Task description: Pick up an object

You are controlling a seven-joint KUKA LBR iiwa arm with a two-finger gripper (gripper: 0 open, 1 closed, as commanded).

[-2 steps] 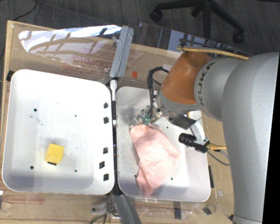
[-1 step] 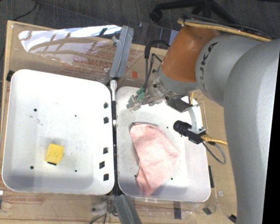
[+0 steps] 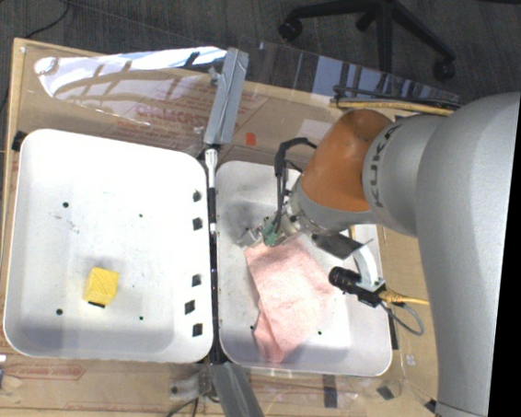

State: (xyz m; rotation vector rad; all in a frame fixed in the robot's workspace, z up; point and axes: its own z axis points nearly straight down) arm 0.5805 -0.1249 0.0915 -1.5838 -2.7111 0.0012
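The grey arm (image 3: 444, 222), nearest the camera, fills the right side of the view and bends down over the right bin (image 3: 370, 358), its orange band just above the wrist. Its claw (image 3: 272, 232) sits low at the upper left of that bin, right at the top edge of a pink cloth (image 3: 287, 294) that lies crumpled across the bin floor. Something small and greenish shows at the tip, but it is too small and blurred to say what it is or whether it is being pinched; the wrist hides the tip, so its state cannot be told. In the left bin (image 3: 36, 226), well apart from the arm, a small yellow block (image 3: 101, 286) lies alone near the lower left.

The step in hand looks like the grasp itself, at or just beside the cloth's upper corner. The next move likely calls for a firm closure and a straight lift, since a limp cloth may slip or trail
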